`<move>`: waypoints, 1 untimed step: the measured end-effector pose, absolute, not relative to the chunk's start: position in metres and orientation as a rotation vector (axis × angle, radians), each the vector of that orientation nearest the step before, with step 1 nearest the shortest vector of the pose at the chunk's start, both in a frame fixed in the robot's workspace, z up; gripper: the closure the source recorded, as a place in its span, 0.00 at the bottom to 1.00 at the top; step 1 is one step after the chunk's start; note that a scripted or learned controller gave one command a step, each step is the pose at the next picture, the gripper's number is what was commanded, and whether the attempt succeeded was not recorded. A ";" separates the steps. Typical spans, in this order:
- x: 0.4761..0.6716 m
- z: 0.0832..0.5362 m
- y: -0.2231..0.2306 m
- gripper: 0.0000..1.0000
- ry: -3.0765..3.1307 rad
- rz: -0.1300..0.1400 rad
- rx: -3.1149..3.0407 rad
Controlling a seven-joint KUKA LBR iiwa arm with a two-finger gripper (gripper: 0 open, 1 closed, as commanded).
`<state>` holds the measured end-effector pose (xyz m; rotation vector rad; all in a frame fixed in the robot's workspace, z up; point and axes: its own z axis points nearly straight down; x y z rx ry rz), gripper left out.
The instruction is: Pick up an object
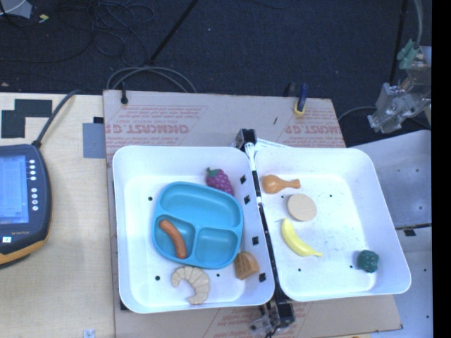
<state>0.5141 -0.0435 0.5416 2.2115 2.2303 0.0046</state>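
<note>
Pincer [399, 109] sat past the table's far right corner, metallic, jaw state unreadable. Glossy curved banana [299, 239] lay mid right bin [391, 217]; smooth sausage [173, 236] in blue moulded tray [211, 213], left bin [130, 224].

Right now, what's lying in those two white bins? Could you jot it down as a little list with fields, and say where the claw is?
left bin: blue tray, grapes, croissant, brown bread piece
in the tray: sausage, lower left compartment
right bin: drumstick, round cracker, banana, broccoli
claw: upper right, outside the bins, above none of the food
held: nothing seen in the claw
</note>
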 end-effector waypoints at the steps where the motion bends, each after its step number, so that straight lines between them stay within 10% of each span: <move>1: 0.474 0.478 0.009 1.00 2.233 -0.010 2.220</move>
